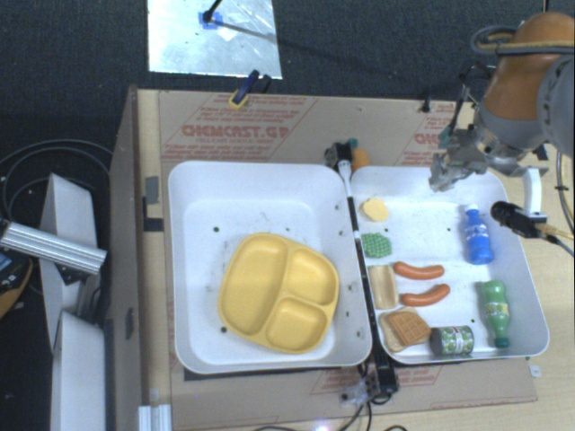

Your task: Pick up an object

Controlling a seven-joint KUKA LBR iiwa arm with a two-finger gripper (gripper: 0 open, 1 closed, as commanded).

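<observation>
Two white bins are seen side by side on the bench, viewed from above at a slant. Nearest the camera, at 6 o'clock of the right bin [530, 321], a green-labelled can [451, 340] is laid on its side, with a brown cracker [406, 328] just beside it at 9 o'clock. A green bottle [493, 312] is laid at the can's 2 o'clock, near the bin's right wall. Two sausages are placed mid-bin, the nearer sausage [423, 294] below the farther sausage [419, 270], close but apart. A pale bread slice [384, 285] is set at their 9 o'clock, against the divider. A green dotted piece [376, 244] is found above the bread, and a yellow lump [375, 209] farther up. A blue bottle [477, 236] is laid at 3 o'clock of the bin's middle. The left bin [193, 205] is occupied by a yellow divided tray [278, 290], tilted slightly. Farthest, at 12 o'clock of the right bin, the gripper [446, 176] is hung over the bin's far rim, well apart from all the objects; nothing is seen between its fingers, and how wide they stand cannot be told.
</observation>
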